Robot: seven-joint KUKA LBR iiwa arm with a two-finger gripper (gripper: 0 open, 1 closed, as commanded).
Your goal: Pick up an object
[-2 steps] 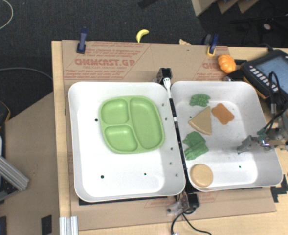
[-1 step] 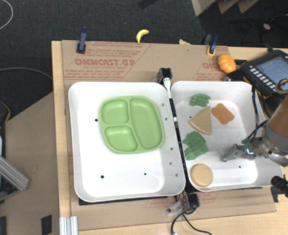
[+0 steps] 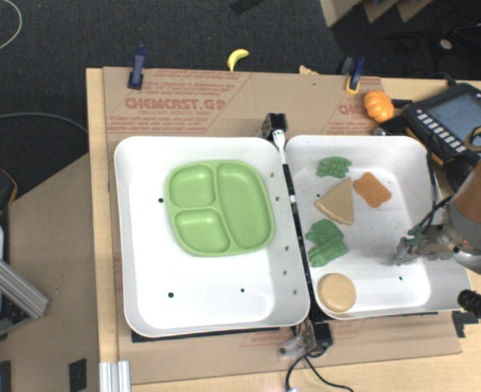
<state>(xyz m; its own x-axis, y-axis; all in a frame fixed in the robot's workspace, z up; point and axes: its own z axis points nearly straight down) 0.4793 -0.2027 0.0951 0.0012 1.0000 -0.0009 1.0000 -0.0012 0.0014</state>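
Note:
The right bin [image 3: 411,158] holds several toy foods: a small green broccoli piece [image 3: 333,167], an orange block [image 3: 372,190], a tan wedge [image 3: 336,202], a green leafy piece [image 3: 326,243] and a round tan bun [image 3: 336,291]. My gripper [image 3: 406,251] hangs low over bare bin floor at the right side of this bin, to the right of the leafy piece and below the orange block. I see nothing between it and the floor, and it touches none of the foods.
A green divided plate [image 3: 220,208] lies in the left bin [image 3: 142,243]. Outside the bins, an orange toy [image 3: 378,104] and a yellow banana [image 3: 238,57] rest on the board. A teach pendant [image 3: 452,121] sits at the far right.

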